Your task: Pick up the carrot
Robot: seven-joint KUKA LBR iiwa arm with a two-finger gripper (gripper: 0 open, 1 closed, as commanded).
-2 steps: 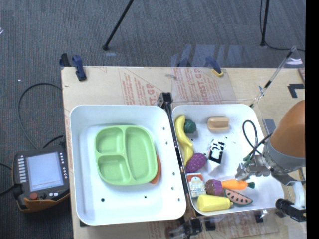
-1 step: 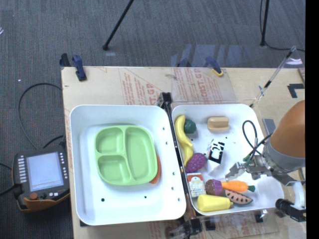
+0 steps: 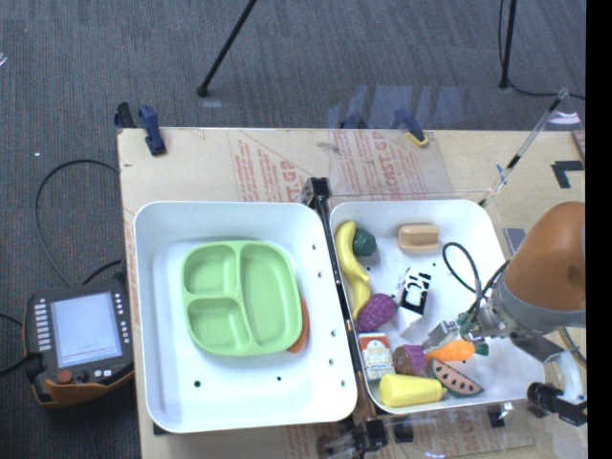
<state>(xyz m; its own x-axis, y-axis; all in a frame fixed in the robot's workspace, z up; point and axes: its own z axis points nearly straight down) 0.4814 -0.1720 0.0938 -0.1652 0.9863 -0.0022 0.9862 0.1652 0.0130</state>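
Note:
The carrot point(image 3: 451, 352) is orange with a green tip on its right end. It lies flat in the lower right part of the right bin point(image 3: 478, 220), between a purple toy and a watermelon slice. My gripper point(image 3: 466, 326) hangs just above and slightly behind the carrot, reaching in from the right below the orange wrist band point(image 3: 559, 254). From this angle the arm's body covers part of the gripper. The carrot appears to rest on the bin floor.
The right bin also holds a banana point(image 3: 350, 262), a tan bread piece point(image 3: 418, 236), purple grapes point(image 3: 376, 311), a black-and-white object point(image 3: 414, 291), a small carton point(image 3: 377, 358), a yellow toy point(image 3: 411, 389) and the watermelon slice point(image 3: 457, 378). The left bin point(image 3: 153, 352) holds a green divided plate point(image 3: 239, 296).

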